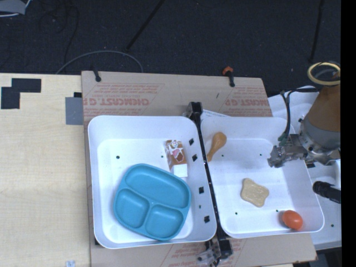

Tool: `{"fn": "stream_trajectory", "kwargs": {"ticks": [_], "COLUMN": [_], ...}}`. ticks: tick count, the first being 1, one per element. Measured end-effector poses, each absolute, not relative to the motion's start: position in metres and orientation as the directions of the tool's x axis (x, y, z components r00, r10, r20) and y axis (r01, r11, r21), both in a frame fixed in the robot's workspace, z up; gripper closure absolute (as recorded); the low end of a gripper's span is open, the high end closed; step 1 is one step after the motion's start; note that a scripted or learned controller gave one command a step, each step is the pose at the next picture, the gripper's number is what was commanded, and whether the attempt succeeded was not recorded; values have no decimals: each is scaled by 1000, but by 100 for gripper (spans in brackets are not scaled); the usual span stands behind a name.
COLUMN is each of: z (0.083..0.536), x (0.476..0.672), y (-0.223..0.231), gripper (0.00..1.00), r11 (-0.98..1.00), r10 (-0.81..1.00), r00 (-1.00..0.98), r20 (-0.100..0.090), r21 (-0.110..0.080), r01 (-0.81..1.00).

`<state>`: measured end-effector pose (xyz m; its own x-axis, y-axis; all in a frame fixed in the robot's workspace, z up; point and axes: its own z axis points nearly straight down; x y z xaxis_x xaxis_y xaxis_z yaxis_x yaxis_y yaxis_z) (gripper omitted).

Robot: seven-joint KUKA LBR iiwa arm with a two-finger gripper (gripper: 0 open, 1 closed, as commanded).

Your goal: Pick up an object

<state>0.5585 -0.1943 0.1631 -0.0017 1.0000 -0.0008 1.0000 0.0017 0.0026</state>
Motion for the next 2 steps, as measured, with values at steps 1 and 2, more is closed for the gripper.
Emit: {"fn": "stream_trajectory", "kwargs": {"ticks": [1, 2], "z": [223, 230], "x": [564, 564], "y": [-198, -198], "gripper": [100, 100], "r11": [2, 3], "r10": [1000, 1000], "r00": [-2, -3], "r20": [-1, 0], "r21": [1, -1], "r01": [1000, 1000]}}
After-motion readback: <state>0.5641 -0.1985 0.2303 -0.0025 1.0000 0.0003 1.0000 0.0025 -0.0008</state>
